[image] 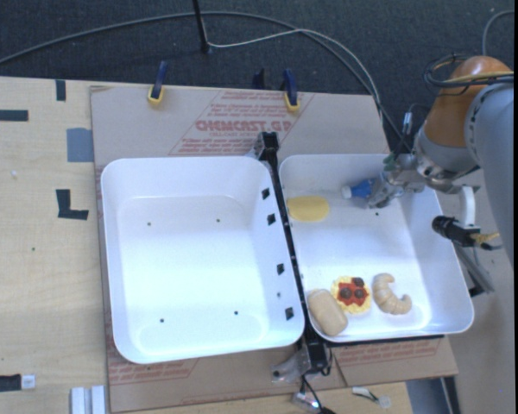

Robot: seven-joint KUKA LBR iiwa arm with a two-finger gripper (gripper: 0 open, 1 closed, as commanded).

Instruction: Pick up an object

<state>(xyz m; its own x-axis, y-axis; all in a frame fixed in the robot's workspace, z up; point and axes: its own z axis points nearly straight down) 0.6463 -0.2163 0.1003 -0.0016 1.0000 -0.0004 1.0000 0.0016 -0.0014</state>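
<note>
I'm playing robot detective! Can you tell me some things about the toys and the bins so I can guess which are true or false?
1. The toy food sits in the right bin. True.
2. The yellow oval toy lies beside the croissant. False: it lies apart, near the divider; the croissant is at the front.
3. The gripper is over the left bin. False: it is at the right bin's far side, next to the blue object.
4. The little pizza lies between the bread roll and the croissant. True.
</note>
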